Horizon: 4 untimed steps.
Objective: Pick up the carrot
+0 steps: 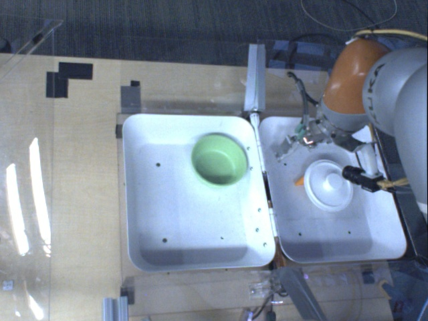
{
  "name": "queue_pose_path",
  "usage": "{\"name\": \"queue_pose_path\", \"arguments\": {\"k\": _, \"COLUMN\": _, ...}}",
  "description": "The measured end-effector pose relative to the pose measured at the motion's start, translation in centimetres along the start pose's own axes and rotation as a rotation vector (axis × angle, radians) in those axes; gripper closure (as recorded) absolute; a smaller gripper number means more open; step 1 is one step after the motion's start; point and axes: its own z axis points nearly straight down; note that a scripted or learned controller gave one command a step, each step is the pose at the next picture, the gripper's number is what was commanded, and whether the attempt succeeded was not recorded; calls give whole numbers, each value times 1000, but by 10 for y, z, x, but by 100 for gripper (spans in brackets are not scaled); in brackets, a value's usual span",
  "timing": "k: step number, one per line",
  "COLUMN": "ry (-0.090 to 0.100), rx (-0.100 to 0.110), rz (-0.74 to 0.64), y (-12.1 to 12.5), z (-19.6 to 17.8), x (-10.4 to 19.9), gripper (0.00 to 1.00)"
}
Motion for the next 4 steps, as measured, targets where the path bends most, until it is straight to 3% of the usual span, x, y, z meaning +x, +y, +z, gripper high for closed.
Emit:
{"name": "queue_pose_path", "arguments": {"k": 2, "ry": -4, "rx": -9, "rz": -205, "y": -75, "z": 19, "x": 21, "gripper": 0}}
{"name": "queue_pose_path", "arguments": {"k": 3, "ry": -5, "rx": -7, "rz": -192, "y": -137, "z": 19, "x": 9, "gripper": 0}}
{"name": "queue_pose_path", "arguments": {"k": 4, "ry": -13, "rx": -20, "rz": -146, "y": -163, "z": 17, "x": -21, "gripper": 0}}
